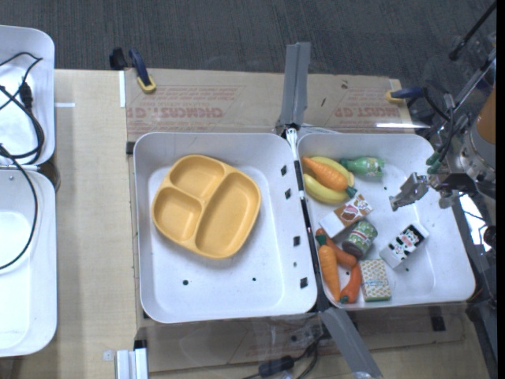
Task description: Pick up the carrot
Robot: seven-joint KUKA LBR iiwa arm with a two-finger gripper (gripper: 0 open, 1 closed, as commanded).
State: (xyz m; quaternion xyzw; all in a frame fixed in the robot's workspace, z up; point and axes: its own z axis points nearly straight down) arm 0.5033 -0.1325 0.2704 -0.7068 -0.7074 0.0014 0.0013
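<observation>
- Gripper (412,189) sits at mid-right of the frame, over the right bin (442,290), nothing between the fingers, which look spread apart. So released, no grasp.
- Arm comes in from the right edge; the wrist hardware is dark and cluttered there, hard to read in detail.
- Carrot candidates, all in the right bin's left half:
  - a big carrot (328,172) at the upper left of that bin, lying across the banana (319,189), green top pointing toward the frame's upper right.
  - a lower carrot (329,272) along the bin's left wall, near the bottom of the frame.
  - more orange pieces (352,281) just beside it, partly under a dark round can (360,238); count unclear.
- Other clutter: small box (353,210) mid-bin, tan packet (375,279) at lower centre, black-and-white carton (404,245) below the gripper, green bottle (364,165) at the top.
- Left bin (158,290) holds a yellow divided plate (207,205); not relevant to the pick.
- Progress: judging by the layout, nothing done yet. No carrot lifted, gripper well apart from all of them.
- Left to do: travel toward frame left, descend on one carrot, close, lift. The upper one looks least crowded; the lower ones are hemmed in by the wall and can.
</observation>
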